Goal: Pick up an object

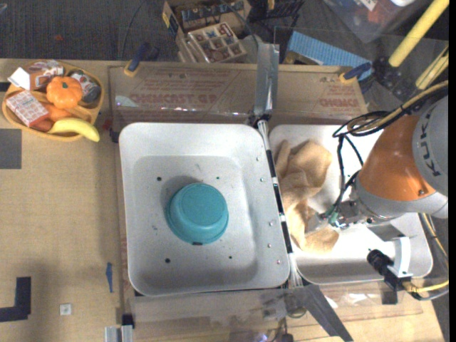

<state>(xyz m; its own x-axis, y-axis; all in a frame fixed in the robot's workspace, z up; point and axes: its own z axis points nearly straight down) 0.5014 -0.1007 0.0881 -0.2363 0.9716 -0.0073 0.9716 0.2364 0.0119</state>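
Observation:
A teal bowl [198,213] lies upside down in the middle of the left bin [142,148]. A crumpled tan cloth [303,173] lies along the left side of the right bin [356,269], reaching from the back to the front. My gripper [324,221] reaches down from the right onto the cloth's lower part, under the orange wrist band [395,166]. It touches or sits just above the tan fabric.
A basket [21,120] with a small pumpkin, a banana and boxes stands at the far left on the bench. A cardboard wall [192,95] runs behind both bins. Black cables loop over the right bin near the arm.

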